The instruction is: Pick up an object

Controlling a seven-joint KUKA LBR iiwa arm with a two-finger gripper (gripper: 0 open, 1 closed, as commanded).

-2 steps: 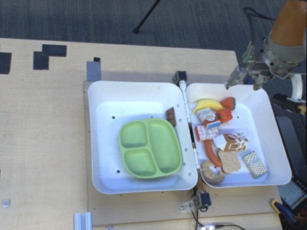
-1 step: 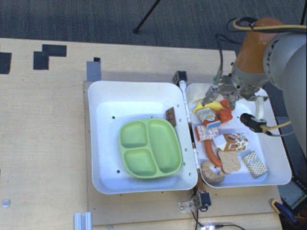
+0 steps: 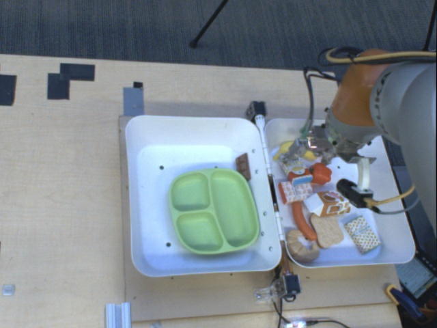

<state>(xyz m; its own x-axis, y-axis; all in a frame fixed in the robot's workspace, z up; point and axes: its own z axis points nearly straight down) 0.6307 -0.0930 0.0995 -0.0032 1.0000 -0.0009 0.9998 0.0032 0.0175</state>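
While the arm (image 3: pixel 382 108) reaches in over the right bin (image 3: pixel 403 241), you see its gripper (image 3: pixel 308 144) low among toy foods at the far end; whether it grips anything you cannot tell; a green plate (image 3: pixel 214 210) lies in the left bin (image 3: pixel 147 183).

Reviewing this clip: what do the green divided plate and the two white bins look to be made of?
Green divided plate: probably molded plastic, matte to satin; uniform pale green, rounded compartment ridges, soft highlights. Left bin and right bin: likely plastic too, smooth and slightly glossy; rounded corners, thin rims and light sheen suggest it, though coated metal can't be ruled out.
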